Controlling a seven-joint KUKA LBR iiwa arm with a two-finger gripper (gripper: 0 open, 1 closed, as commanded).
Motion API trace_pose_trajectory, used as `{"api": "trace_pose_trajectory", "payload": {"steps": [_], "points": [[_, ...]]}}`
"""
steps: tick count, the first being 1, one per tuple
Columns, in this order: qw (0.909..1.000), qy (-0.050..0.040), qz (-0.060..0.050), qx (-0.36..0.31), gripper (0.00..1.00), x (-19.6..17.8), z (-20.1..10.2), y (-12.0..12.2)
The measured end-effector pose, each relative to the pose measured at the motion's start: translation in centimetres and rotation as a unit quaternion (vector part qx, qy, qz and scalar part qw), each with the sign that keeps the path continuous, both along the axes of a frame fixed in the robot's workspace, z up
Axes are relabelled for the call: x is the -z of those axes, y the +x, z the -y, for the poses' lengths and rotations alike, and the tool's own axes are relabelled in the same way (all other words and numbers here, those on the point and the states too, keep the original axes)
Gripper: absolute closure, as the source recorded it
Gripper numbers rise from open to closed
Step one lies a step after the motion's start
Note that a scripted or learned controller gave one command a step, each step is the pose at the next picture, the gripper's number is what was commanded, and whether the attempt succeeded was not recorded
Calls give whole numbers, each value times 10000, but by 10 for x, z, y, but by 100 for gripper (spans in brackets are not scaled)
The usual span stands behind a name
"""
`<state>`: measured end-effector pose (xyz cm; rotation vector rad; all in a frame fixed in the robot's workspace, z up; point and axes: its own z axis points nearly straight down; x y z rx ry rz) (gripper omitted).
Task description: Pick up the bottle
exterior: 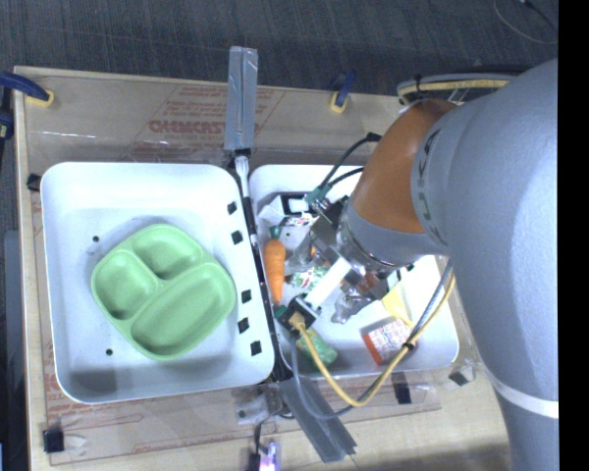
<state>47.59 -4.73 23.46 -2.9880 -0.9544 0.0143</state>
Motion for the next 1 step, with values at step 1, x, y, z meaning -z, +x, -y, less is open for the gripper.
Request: {"api": "trace_pose_trajectory", "payload": {"steps": [1], "points": [[9993,-4,-16,-368,0,47,-105,24]]}}
